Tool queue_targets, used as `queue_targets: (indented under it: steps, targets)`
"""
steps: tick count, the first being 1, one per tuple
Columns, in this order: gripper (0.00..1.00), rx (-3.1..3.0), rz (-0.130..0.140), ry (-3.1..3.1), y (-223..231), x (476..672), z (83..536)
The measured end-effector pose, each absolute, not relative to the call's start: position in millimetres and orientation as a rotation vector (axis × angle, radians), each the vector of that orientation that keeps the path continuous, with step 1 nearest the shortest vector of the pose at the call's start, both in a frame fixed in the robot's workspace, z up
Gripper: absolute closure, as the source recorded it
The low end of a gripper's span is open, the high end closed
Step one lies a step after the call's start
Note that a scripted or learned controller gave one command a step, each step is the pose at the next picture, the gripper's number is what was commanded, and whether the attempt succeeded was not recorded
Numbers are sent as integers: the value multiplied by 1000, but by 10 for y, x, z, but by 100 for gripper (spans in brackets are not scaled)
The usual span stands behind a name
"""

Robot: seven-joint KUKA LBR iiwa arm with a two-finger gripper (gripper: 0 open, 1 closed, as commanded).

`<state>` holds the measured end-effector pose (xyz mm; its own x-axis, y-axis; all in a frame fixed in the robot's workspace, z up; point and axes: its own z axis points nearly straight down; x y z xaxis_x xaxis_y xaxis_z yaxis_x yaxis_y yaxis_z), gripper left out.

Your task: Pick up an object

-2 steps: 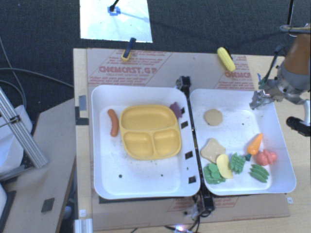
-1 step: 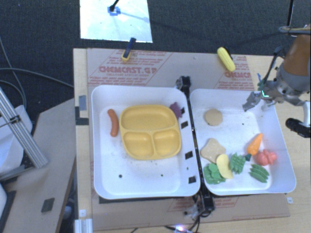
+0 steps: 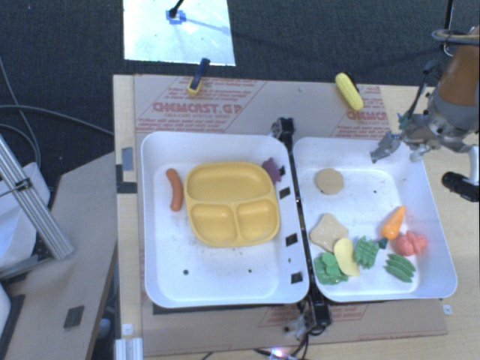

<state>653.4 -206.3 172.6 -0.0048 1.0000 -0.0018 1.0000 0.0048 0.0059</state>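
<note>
Grey arm with orange band (image 3: 459,88) entering from the right, above the far right corner of the right-hand shallow white bin (image 3: 427,193). Two-finger hand (image 3: 401,147) hanging over that bin's far rim, apparently spread, with one grey finger (image 3: 384,148) angled out to the left and the other (image 3: 417,153) beside it; nothing pinched between them.

In the right bin: round tan cookie-like disc (image 3: 328,181) near the far left, well apart from the rest. Along the near side, a cluster: pale bread-slice shape (image 3: 327,232), yellow oval piece (image 3: 345,256) just beside it, leafy green toy vegetable (image 3: 328,268) at the near left corner, another dark green leafy piece (image 3: 367,251), green pea-pod shape (image 3: 399,268), orange carrot (image 3: 393,222) tilted, and a pink-red lumpy piece (image 3: 409,244) touching or nearly touching the carrot.

In the left-hand white bin (image 3: 154,223): yellow three-compartment plastic tray (image 3: 231,202) in the middle, orange-red sausage (image 3: 175,189) lying just to its left, small purple piece (image 3: 271,169) at the tray's far right corner.

On the brown cardboard-covered surface (image 3: 247,103) beyond the bins: yellow corn cob (image 3: 349,91) and a small yellow-and-dark blue tool-like object (image 3: 198,77). Farther back, pale square sheet (image 3: 178,21).
</note>
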Motion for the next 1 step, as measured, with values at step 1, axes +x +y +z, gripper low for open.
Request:
queue_targets:
  steps: [1]
  targets:
    - [0,2212,2,2224,-2058,6698,1621]
